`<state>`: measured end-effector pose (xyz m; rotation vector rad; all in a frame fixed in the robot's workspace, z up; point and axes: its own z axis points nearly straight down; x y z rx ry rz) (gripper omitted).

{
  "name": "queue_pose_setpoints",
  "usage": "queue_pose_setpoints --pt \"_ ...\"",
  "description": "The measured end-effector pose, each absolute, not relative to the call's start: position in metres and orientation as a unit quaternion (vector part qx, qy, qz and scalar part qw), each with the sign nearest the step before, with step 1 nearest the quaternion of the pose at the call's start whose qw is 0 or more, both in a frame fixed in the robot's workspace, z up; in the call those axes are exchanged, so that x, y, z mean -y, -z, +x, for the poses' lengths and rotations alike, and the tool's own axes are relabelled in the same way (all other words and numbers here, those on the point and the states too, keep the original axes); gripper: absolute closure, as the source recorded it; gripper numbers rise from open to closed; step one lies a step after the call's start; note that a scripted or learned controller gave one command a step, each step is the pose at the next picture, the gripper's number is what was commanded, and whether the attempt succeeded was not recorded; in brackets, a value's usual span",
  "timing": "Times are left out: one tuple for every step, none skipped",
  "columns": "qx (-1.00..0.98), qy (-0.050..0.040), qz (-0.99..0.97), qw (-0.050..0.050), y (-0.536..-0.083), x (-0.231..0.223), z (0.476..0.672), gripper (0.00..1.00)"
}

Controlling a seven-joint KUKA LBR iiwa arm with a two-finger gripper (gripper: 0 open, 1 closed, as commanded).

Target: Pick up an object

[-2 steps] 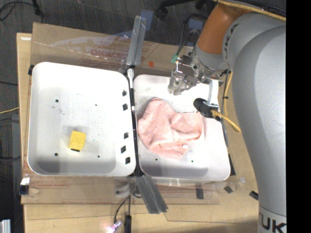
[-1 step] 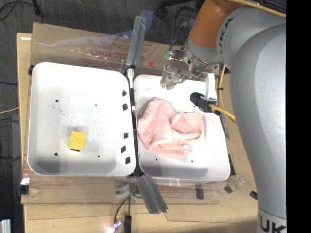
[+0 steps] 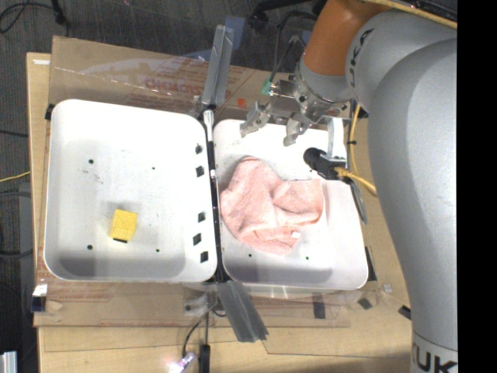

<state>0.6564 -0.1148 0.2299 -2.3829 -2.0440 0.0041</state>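
Gripper (image 3: 272, 128) hung above the far rim of the right bin (image 3: 345, 266), fingers spread apart, nothing between them. Pink cloth (image 3: 268, 204) lay crumpled in the middle of that bin, just below the fingertips but apart from them. Yellow block (image 3: 123, 224) sat alone in the left bin (image 3: 70, 130), near its front corner, well apart from the arm.

Cloth judged the nearer target. To take it well: come down over a raised fold near the heap's centre rather than its flat edge, keep fingers wide until they straddle the fold, press slightly into the fabric, then close. Lift slowly; thin cloth likely to slip if only a wisp is caught
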Motion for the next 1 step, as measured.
queue_pose_setpoints --pt "0.654 -0.0021 -0.757 0.002 -0.1138 0.1232 0.656 0.0"
